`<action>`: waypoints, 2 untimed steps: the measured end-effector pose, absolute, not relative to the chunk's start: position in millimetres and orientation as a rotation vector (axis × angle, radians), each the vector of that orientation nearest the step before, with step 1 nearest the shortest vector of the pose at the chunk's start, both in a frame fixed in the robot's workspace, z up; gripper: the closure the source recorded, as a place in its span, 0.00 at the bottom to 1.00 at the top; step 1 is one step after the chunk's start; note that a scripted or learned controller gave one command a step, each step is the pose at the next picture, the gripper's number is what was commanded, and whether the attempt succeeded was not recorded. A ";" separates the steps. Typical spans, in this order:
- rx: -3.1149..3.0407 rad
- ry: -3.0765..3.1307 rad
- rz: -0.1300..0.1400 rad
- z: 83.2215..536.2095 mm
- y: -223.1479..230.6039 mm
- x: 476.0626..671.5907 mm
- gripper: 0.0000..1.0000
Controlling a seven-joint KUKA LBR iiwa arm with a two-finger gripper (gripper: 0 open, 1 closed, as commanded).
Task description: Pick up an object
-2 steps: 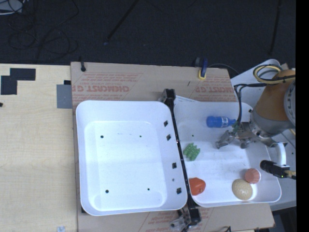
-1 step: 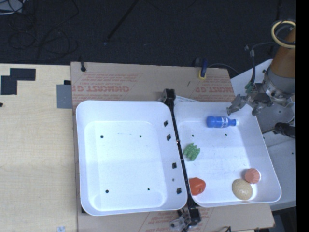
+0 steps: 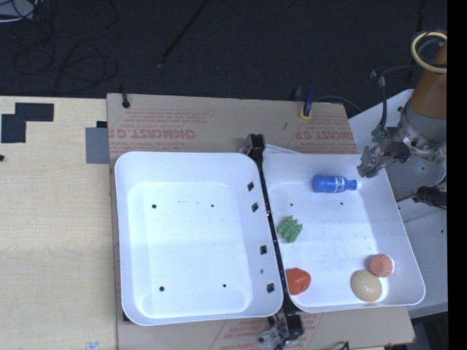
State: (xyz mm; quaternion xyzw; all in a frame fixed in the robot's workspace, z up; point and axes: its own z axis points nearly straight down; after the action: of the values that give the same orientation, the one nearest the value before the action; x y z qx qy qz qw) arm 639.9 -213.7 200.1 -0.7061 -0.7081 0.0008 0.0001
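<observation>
Camera view: the end effector (image 3: 371,162) hangs at the right bin's (image 3: 408,246) upper right rim; whether it is parted or closed I cannot tell. The blue bottle (image 3: 332,184) lies on its side in that bin, just beside the end effector at its 8 o'clock, white cap pointing toward it. A green object (image 3: 290,229) lies near the divider, at 7 o'clock from the bottle. An orange-red object (image 3: 297,280) sits at the bin's 7 o'clock corner; a cream ball (image 3: 365,286) and a pink ball (image 3: 381,265) touch at 5 o'clock. The left bin (image 3: 131,232) sits alongside on the tabletop (image 3: 51,217).
</observation>
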 end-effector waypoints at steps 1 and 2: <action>-2.217 -2.224 0.004 199.5 -213.5 639.7 0.00; -2.215 -2.227 0.004 209.9 -213.9 639.9 1.00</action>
State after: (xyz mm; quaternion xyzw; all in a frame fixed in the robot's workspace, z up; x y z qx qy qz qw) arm 639.9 -213.9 209.9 -0.7052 -0.7090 0.0013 0.0003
